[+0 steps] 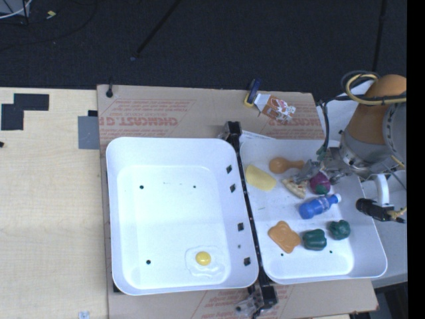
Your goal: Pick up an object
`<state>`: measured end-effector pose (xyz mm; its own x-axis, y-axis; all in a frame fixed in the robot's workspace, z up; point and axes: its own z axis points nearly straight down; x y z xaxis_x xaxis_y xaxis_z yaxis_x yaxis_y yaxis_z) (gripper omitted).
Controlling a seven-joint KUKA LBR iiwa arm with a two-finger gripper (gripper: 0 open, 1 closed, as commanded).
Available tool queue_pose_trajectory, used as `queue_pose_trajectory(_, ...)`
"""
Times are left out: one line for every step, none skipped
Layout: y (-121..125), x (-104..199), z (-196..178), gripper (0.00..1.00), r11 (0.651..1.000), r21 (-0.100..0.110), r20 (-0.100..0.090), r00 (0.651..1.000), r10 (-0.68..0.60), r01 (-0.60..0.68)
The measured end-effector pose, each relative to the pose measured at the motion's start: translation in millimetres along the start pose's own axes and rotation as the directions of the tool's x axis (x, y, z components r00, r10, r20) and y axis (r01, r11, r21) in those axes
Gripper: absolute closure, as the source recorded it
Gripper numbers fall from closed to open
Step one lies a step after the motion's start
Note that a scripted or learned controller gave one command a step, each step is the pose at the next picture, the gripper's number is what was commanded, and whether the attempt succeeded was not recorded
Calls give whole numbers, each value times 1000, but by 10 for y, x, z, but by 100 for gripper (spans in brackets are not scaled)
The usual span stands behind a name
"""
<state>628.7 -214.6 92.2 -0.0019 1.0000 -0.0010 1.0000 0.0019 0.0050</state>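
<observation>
My gripper is low in the right bin, at its upper right part, directly over a purple round toy. That toy lies just under the gripper's tip; a grasp on it is not visible. A tan pizza-like slice and an orange drumstick lie to the left of the gripper. A blue bottle rests just below it. The grey arm with its orange band comes in from the right.
The right bin also holds a yellow lump, an orange toast piece and two green toys. A fried egg toy lies at the front of the left bin. A small packet lies behind the bins.
</observation>
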Motion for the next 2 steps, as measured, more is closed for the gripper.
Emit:
queue_pose_trajectory(130, 281, -4, 0, 1000, -3, 4, 1000, 1, -1)
queue_pose_trajectory(149, 292, -134, 100, 1000, -6, -1, 1000, -1, 1)
